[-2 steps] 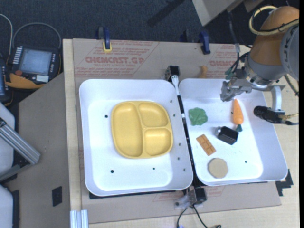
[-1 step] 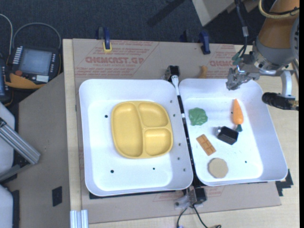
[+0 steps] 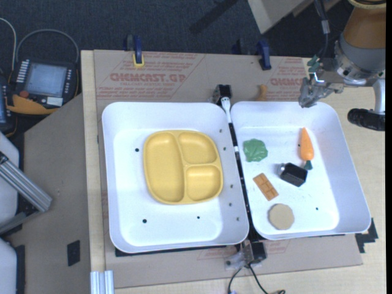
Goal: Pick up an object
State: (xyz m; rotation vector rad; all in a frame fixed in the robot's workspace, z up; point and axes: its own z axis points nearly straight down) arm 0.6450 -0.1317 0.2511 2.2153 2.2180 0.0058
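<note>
Orange carrot-shaped toy (image 3: pixel 305 144) lies in the right white plastic bin (image 3: pixel 331 118), near its far right corner, long axis running roughly far-to-near with the tip toward the far edge. The grey two-finger gripper (image 3: pixel 308 97) hangs over that bin's far rim, close to the far right corner; too small and blurred to tell its state. Carrot is the nearest pick candidate, lying just toward the near edge from the gripper, nearly straight below it in the view. Others in the same bin: green crumpled lump (image 3: pixel 255 149) toward the left edge, small black block (image 3: pixel 293 174) just near-side of the carrot, brown rectangular wafer-like piece (image 3: pixel 266 186) mid-bin, tan round disc (image 3: pixel 281 216) by the near edge. Left white bin (image 3: pixel 122 124) holds a yellow three-compartment plate (image 3: pixel 182 166). Judgement: nothing grasped yet; a short move toward the near edge and down would reach the carrot, closing across its narrow width.
</note>
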